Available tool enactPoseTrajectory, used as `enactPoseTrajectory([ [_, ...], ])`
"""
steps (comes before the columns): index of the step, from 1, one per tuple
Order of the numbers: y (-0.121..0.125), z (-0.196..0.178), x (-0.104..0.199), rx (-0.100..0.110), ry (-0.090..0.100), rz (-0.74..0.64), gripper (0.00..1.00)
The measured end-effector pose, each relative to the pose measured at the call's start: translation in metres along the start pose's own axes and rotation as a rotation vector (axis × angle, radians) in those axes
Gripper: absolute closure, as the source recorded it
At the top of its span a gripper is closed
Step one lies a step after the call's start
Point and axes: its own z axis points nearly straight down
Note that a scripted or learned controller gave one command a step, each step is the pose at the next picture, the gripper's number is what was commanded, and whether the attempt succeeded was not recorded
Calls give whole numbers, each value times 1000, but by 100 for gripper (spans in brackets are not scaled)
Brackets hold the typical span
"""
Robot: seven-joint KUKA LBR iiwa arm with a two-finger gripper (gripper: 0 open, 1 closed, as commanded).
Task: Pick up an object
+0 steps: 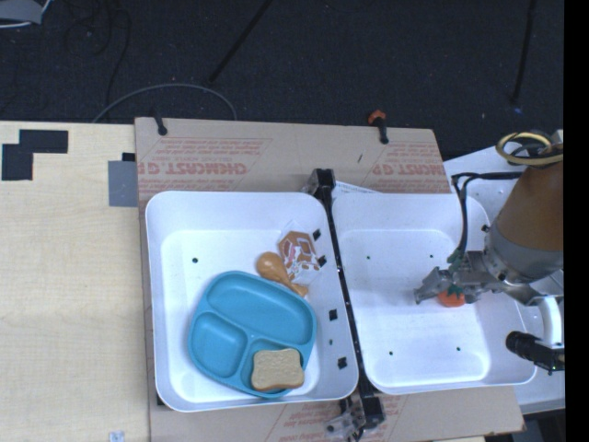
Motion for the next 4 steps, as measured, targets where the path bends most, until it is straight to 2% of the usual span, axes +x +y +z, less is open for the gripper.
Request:
enactPoseTrajectory([
  [1, -11, 56, 4, 0, 0, 0, 0],
  [2, -10, 43, 2, -4, -1, 6, 100],
  [4, -7, -44, 11, -11, -3, -2, 100],
])
